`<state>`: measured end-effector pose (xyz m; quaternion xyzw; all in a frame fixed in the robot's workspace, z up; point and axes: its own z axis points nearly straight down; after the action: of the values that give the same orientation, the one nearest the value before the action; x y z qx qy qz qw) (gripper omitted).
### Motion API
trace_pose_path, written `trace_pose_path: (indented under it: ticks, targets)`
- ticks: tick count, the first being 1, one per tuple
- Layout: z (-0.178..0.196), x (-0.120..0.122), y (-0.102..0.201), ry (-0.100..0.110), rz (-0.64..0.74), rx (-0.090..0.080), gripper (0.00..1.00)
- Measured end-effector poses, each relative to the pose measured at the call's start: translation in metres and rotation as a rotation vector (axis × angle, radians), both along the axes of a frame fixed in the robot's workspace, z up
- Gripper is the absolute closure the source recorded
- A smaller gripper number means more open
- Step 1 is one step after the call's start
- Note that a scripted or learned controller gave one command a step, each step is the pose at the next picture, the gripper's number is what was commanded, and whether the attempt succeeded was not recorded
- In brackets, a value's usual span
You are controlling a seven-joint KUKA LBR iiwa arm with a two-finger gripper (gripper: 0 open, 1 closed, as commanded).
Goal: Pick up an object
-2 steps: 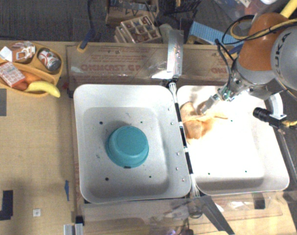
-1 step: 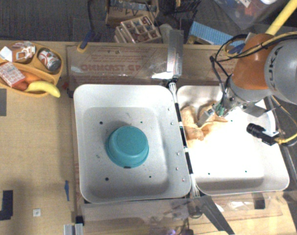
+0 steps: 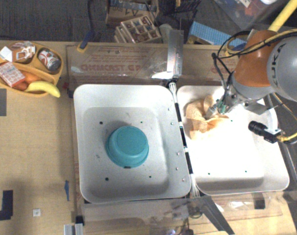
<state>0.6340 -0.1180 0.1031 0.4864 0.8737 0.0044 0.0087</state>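
Note:
A crumpled tan and orange cloth-like object (image 3: pixel 197 117) lies in the upper left corner of the right bin (image 3: pixel 236 160). My gripper (image 3: pixel 218 109) is down at this object's right edge, touching or nearly touching it; its tips are small and partly hidden by the wrist. The grey arm with its orange band (image 3: pixel 254 67) reaches in from the upper right. A teal bowl (image 3: pixel 128 146) sits upside down in the middle of the left bin (image 3: pixel 85 131), far from the gripper.
A black plug with a yellow cable (image 3: pixel 260 128) hangs over the right bin's right side. An orange tray of toy food (image 3: pixel 26 70) with a banana (image 3: pixel 43 88) rests on the bench at the far left. Boxes and clutter stand behind the bins.

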Motion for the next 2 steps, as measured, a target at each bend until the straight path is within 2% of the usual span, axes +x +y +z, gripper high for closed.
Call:
trace_pose_path:
  ticks: [1, 2]
  targets:
    - [0.0, 0.0, 0.0, 0.0, 0.0, 0.0, 0.0]
    - [-0.015, 0.032, 0.004, 0.025, -0.122, 0.0, 0.0]
